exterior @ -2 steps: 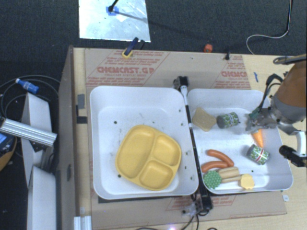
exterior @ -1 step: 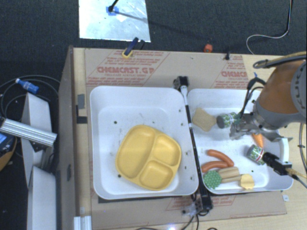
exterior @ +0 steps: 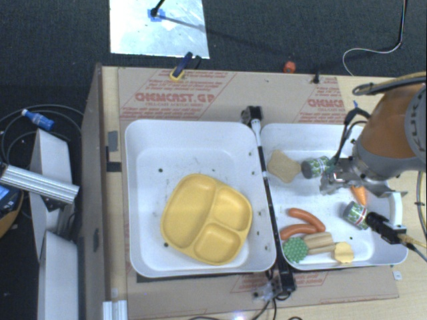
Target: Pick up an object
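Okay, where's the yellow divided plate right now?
The yellow divided plate lies in the left bin, toward its front, beside the divider.

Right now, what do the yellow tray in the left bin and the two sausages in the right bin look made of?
yellow tray: looks like moulded plastic, matte, one even colour with soft rounded compartment edges. sausages: probably plastic or rubber toy food, smooth with a slight sheen and uniform orange-red colour; the view cannot settle which.
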Available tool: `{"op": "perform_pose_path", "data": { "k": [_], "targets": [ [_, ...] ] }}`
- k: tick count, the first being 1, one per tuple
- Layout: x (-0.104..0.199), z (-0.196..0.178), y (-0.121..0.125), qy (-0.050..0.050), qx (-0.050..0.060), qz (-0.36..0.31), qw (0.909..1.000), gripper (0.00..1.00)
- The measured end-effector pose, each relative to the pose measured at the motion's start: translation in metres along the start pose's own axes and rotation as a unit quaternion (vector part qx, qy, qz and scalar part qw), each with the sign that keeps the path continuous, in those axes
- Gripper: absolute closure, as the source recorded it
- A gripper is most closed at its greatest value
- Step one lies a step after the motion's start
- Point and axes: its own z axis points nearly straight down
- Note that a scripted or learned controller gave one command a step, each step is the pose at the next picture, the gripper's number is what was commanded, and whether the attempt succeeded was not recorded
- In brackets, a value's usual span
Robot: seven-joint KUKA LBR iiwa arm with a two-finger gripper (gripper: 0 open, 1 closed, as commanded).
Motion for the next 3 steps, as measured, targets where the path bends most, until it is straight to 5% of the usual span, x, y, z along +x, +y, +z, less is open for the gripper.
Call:
{"op": "perform_pose_path", "data": {
  "k": [1, 2, 3],
  "targets": [
    [-0.015, 0.004, 0.097, -0.001, -0.005, -0.001, 1.0, 0.0],
    [-0.022, -0.016, 0.058, -0.001, -0.001, 0.001, 1.0, 0.0],
    [-0.028, 0.008, 0.047, -0.003, -0.01, -0.001, 0.9999, 0.0]
  ]
}}
